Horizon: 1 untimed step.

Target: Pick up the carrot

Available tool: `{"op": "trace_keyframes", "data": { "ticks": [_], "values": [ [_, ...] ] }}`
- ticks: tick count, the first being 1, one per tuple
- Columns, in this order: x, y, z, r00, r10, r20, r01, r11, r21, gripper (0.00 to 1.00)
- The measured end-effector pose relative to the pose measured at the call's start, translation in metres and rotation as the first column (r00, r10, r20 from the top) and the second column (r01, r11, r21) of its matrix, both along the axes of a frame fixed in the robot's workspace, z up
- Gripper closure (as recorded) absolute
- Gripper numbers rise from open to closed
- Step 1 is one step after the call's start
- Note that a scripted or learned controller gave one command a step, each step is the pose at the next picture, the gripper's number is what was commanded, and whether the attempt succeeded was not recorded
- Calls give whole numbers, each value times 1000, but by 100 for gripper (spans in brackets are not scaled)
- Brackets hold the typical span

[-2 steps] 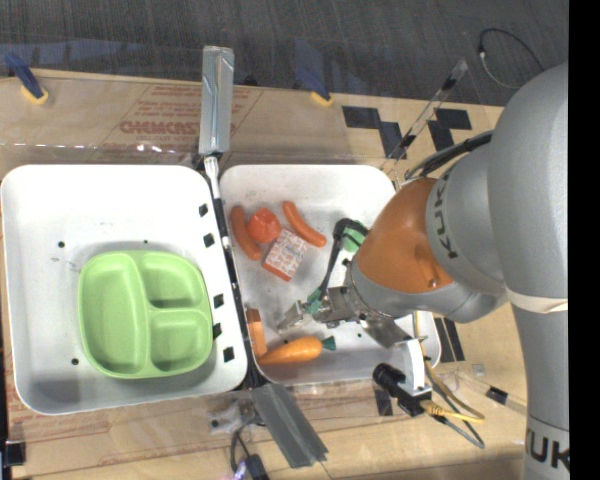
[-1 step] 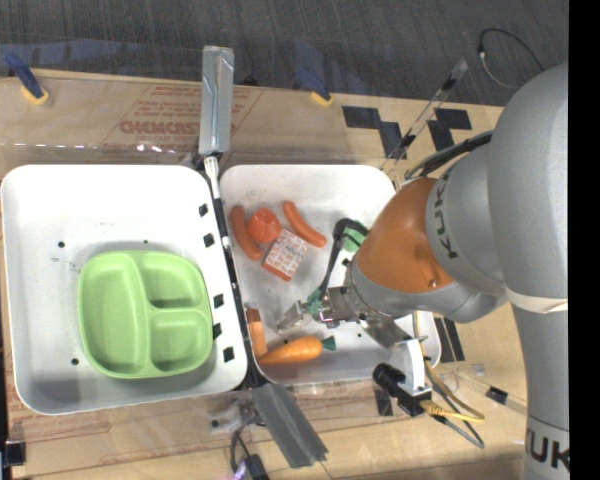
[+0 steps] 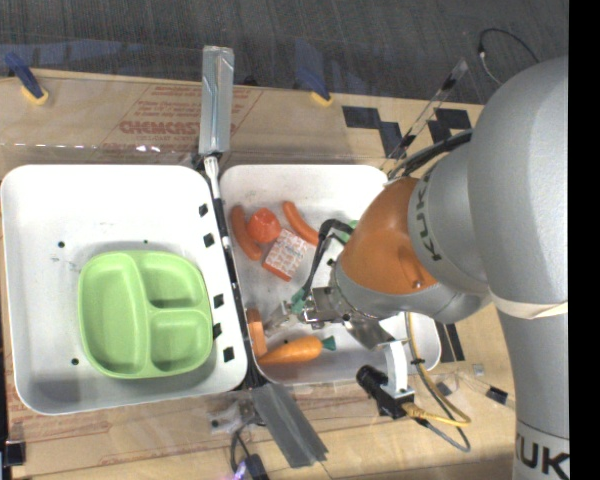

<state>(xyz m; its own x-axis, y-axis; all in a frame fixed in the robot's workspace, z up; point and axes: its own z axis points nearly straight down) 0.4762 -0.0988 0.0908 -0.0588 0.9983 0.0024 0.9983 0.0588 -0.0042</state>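
The carrot (image 3: 292,350) is orange with a small green stub at its right end. It lies flat near the front wall of the right bin (image 3: 280,180). My gripper (image 3: 302,310) hangs low in this bin, just above and behind the carrot, close to it. The grey wrist and orange band hide most of the gripper from above. The carrot does not look lifted off the bin floor.
The right bin also holds an orange round item (image 3: 263,226), two orange sausage-like pieces (image 3: 300,222), a red-and-white packet (image 3: 285,256) and a small orange piece (image 3: 254,328) by the left wall. A green divided plate (image 3: 146,314) sits in the left bin (image 3: 40,198).
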Motion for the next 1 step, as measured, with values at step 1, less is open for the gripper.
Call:
{"op": "trace_keyframes", "data": {
  "ticks": [1],
  "values": [
    [32,44,101,953,304,4,-304,953,-1,0]
  ]
}}
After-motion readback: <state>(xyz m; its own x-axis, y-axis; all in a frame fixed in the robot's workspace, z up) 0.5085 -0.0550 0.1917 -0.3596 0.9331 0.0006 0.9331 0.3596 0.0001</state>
